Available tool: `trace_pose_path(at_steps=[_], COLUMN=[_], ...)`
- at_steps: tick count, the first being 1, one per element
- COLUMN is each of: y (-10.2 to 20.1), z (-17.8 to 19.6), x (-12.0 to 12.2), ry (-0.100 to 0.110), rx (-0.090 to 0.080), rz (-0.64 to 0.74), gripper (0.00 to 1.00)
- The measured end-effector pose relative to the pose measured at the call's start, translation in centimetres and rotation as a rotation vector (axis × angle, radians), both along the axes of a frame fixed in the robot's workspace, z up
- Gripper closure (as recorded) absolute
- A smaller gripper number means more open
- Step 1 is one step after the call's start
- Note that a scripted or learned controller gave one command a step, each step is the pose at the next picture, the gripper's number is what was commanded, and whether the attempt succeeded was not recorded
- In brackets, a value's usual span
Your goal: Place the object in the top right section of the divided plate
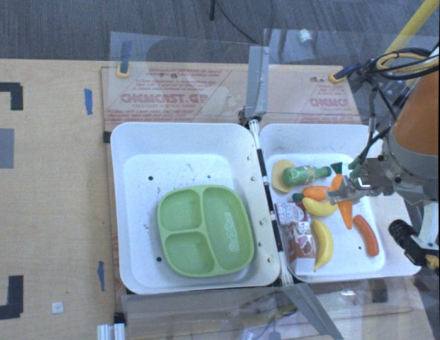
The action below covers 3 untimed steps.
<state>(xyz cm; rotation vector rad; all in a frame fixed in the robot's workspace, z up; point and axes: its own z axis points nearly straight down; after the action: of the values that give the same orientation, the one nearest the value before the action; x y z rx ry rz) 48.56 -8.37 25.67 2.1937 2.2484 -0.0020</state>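
A light green divided plate (pixel 204 230) lies in the left bin (pixel 134 154), with one long section on its right and two smaller ones on its left; nothing rests on it. My gripper (pixel 345 193) is down in the right bin (pixel 397 261), over an orange carrot-like piece (pixel 346 216) and beside a small banana (pixel 317 207). Whether anything is held is hidden. The grey wrist and orange band (pixel 421 119) reach in from the right.
The right bin also holds a green bottle (pixel 305 174), a yellow disc (pixel 279 177), an orange piece (pixel 315 192), a larger banana (pixel 323 243), a red sausage (pixel 366 234) and a printed packet (pixel 297 234). A ridge (pixel 266 197) divides the bins.
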Motion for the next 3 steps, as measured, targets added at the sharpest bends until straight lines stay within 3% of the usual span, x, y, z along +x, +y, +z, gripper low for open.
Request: trace_pose_path(at_steps=[1,2,3], y=[7.0,7.7,9.0], z=[-2.1,-4.1,-7.3], x=[3.1,12.1,9.8], ry=[-0.002,-0.002,0.003], rx=[0.0,-0.001,0.0], rz=[0.013,-0.242,-0.243], gripper=[1.0,1.0,1.0])
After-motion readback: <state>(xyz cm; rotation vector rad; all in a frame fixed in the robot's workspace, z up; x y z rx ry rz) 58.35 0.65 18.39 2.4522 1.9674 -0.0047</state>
